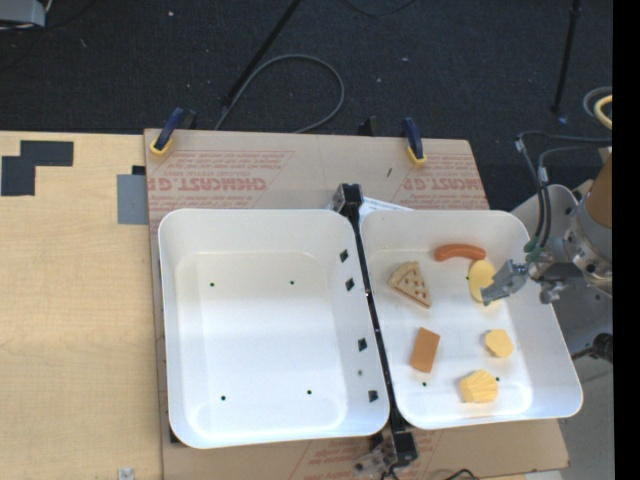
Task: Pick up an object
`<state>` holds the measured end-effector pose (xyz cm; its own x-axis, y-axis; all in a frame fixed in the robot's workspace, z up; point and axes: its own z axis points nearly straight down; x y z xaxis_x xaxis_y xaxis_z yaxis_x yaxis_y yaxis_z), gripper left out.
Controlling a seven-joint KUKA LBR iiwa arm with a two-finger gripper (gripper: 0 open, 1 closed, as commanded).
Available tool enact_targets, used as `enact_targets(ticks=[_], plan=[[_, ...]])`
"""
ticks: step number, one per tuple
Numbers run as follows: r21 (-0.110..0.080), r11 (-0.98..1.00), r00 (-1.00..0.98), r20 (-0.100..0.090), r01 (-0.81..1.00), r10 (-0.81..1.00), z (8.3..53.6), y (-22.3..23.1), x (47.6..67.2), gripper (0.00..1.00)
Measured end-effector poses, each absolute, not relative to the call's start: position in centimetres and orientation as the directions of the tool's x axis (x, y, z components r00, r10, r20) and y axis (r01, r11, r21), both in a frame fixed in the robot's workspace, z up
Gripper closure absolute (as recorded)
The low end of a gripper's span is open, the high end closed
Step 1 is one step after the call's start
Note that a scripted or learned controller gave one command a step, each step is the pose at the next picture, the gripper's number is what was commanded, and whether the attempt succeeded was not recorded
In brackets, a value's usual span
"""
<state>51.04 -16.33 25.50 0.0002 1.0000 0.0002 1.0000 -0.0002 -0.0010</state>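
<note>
We see the gripper low over the right bin, touching a yellow piece; whether its fingers are spread or pinching, we cannot tell.

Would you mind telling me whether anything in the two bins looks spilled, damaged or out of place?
Nothing stands out. The orange block, the wedge, the sausage and three yellow pieces lie apart in the right bin, all intact.
</note>
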Motion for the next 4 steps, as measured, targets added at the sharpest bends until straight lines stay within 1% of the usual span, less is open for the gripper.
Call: enact_targets(ticks=[1, 2, 3, 4], plan=[[-0.001, -0.001, 0.001, 0.000, 1.000, 1.000, 26.5, -16.4, 51.0, 1.00], [-0.003, 0.003, -0.003, 0.001, 1.000, 1.000, 23.9, -12.1, 51.9, 1.00], [-0.002, 0.003, -0.003, 0.000, 1.000, 1.000, 22.7, -8.0, 54.1, 1.00], [-0.001, -0.001, 0.001, 0.000, 1.000, 1.000, 22.8, -8.1, 54.0, 0.00]])
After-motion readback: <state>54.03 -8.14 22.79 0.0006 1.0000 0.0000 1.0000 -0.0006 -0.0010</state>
